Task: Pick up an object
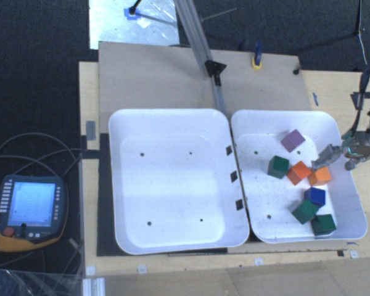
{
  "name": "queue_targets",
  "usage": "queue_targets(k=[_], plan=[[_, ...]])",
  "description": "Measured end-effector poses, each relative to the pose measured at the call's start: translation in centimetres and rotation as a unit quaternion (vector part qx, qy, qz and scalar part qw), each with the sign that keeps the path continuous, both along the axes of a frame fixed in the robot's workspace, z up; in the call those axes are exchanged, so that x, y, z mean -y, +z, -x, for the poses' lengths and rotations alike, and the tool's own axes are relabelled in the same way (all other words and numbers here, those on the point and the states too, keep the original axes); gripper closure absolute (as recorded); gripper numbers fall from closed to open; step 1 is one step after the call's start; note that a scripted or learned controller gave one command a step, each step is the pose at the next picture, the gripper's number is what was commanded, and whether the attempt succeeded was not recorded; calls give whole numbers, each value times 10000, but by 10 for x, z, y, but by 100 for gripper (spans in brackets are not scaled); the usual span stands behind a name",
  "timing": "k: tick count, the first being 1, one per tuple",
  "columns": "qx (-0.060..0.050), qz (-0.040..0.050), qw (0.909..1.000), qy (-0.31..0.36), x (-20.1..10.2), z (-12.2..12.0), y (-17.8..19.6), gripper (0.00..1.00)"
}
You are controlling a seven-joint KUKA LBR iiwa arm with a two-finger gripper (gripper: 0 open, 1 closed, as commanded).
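Note:
Several small blocks lie in the right bin [259, 230]: a purple one [292, 140] towards the back, a green one [278, 166], two orange ones [299, 172] [321, 177] side by side, a blue one [315, 197], and two more green ones [304, 211] [324, 224] near the front. My gripper [325, 157] reaches in over the bin's right rim. Its grey tip hangs just above and behind the right orange block, with nothing seen in its hold.
The left bin [120, 165] stands beside the right one, with black clips [234, 176] along the shared rim. A slanted metal pole [194, 26] rises behind the bins. A teach pendant [28, 211] with cables lies on the floor at left.

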State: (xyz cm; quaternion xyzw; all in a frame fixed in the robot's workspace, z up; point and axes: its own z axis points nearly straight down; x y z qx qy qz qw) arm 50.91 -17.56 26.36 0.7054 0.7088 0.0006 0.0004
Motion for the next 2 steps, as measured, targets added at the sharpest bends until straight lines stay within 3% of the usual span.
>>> queue_targets(k=[1, 2], plan=[[4, 0, 10000, -5, 0, 0, 0, 0], [-28, -6, 10000, -12, -1, -5, -61, 0]])
